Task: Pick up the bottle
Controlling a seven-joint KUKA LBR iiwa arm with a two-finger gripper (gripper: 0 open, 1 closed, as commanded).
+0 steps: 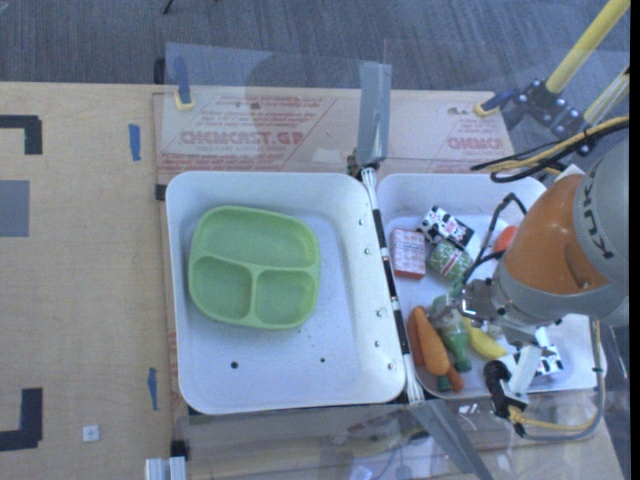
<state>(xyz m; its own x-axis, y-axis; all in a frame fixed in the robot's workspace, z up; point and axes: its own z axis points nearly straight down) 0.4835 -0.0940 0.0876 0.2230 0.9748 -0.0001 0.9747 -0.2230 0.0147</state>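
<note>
While the left bin (200, 368) holds nothing but a green divided plate (254, 266) lying toward its upper left, the right bin (400, 193) is crowded. Near its top lie a black-and-white patterned toy (446, 226), a small red-and-white packet (407, 251) and a green speckled piece (446, 260). Lower down, an orange carrot (430, 341) lies along the left wall, with a yellow banana (486, 343) to its right. Between those two stands the bottle (457, 343) (small and green, partly hidden by the arm's wrist). The left bin has wide bare floor below and right of the plate; the right bin has little free room, and the two bins meet at a shared rim down the middle of the counter (70, 268). The pincer (468, 313) hangs low over the right bin's clutter, just above the bottle; whether it is spread or pressed together cannot be told from this view.
</note>
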